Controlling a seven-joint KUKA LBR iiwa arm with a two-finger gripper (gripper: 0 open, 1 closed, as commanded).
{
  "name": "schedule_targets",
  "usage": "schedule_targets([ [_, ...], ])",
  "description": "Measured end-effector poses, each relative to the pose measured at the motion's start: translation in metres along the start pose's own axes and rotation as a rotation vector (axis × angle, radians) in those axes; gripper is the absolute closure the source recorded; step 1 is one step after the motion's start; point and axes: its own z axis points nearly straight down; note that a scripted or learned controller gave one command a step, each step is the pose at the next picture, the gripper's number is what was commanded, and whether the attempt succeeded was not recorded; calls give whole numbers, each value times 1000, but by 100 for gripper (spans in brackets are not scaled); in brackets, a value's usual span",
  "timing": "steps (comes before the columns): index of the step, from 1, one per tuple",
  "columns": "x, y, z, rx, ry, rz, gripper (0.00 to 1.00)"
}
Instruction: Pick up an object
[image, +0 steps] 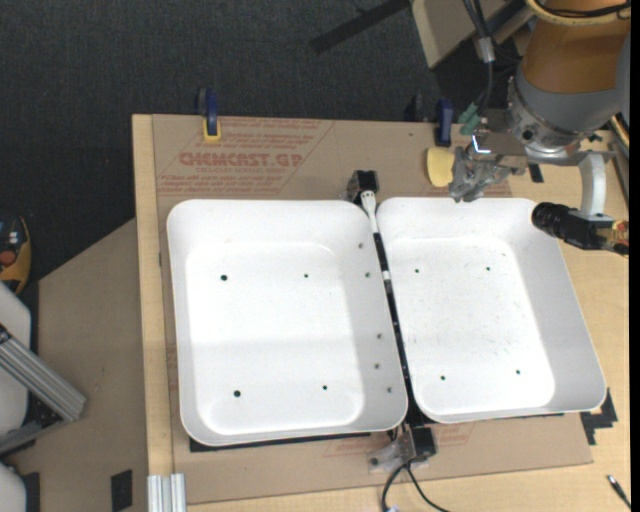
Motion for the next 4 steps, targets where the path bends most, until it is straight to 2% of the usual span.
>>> schedule_targets([
  [1, -6, -17, -2, 3, 1, 0, 100],
  [2, 99, -5, 113, 14, 4, -10, 100],
  [3, 47, 32, 8, -13, -2, 3, 100],
  [4, 91, 55, 75, 7, 1, -5, 100],
])
